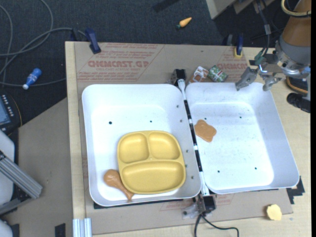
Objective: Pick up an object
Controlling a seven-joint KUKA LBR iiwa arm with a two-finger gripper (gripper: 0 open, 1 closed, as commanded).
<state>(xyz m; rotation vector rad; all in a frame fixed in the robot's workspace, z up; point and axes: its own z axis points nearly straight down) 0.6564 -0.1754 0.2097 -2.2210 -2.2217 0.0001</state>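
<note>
Bench [128, 63] — two white bins [98, 112]

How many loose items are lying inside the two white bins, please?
3: a yellow divided plate and a brown drumstick toy in the left bin; a tan toast piece in the right bin.

One fixed camera looks down aslant on both bins [94, 147]

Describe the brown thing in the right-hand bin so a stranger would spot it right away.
Find the two white bins; take the right bin. Near its left wall, by the seam between the bins, lies a small flat tan piece like toast. It lies alone on that floor, unlike the drumstick beside the yellow plate.
</note>
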